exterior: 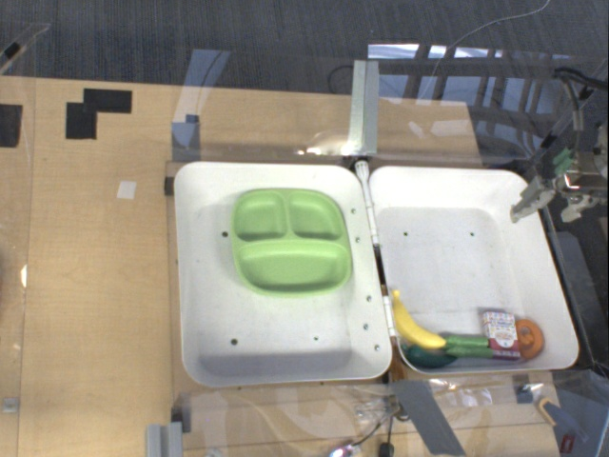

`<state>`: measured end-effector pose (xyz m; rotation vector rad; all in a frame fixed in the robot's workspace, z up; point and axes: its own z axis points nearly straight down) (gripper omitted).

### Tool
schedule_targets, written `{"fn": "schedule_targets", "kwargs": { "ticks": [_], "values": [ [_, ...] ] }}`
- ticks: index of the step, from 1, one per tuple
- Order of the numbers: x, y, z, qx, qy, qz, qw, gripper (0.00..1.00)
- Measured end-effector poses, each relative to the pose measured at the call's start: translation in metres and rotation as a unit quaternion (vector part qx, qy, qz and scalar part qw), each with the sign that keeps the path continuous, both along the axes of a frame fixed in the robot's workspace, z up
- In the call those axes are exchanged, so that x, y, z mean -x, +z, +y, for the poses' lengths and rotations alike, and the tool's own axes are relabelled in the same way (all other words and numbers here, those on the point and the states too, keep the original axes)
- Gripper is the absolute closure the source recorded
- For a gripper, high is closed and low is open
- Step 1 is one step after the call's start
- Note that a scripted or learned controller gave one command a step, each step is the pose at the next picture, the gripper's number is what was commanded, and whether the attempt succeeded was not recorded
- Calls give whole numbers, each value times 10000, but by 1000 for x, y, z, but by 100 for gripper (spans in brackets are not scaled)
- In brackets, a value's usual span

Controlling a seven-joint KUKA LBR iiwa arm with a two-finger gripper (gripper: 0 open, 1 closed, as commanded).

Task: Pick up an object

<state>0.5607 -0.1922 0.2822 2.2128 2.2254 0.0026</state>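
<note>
End effector [539,198] blurred — banana [415,324] overlaps ladle [447,348].

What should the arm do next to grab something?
Probably swing the gripper from the right bin's far right rim toward its near edge, where the banana, a green item and a small packet lie clustered. The banana looks most exposed.

Two white bins [205,350], one green tray [290,240], one banana [415,326], perhaps three other small items [500,331].
</note>
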Motion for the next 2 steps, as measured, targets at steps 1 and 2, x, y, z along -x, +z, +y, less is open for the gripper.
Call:
{"fn": "schedule_targets", "kwargs": {
  "ticks": [1, 2],
  "values": [
    [68, -71, -14, -5, -778, 2, 9970, 0],
    [68, -191, 53, 1, -1170, -78, 9931, 0]
  ]
}}
